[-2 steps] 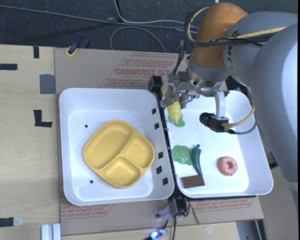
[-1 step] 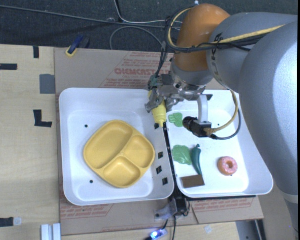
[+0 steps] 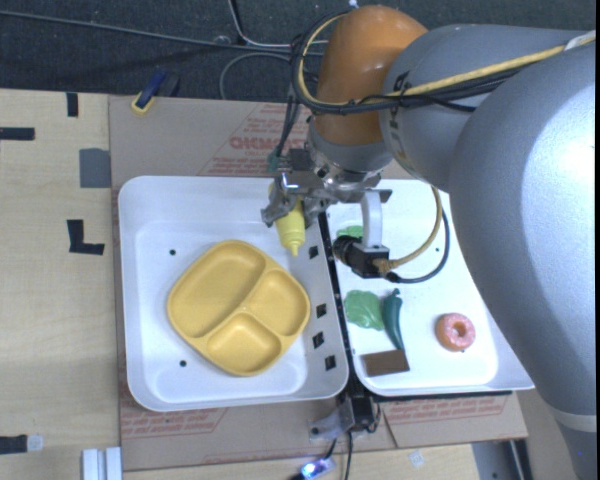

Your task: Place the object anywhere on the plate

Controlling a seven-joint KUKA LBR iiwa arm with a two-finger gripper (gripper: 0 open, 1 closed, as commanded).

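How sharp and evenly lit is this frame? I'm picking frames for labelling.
Camera view: the yellow plate and donut are evenly lit and fairly sharp; the arm looms large and soft at the right; the gripper with the yellow object is slightly blurred; soft shadow under the plate, no harsh glare.

Gripper (image 3: 292,211) over left bin (image 3: 145,268), yellow object (image 3: 292,230) between fingers, above plate's (image 3: 238,306) far edge. Right bin (image 3: 480,373): doughnut (image 3: 454,331), green leaf (image 3: 363,308), dark pepper (image 3: 393,318), brown block (image 3: 384,363).
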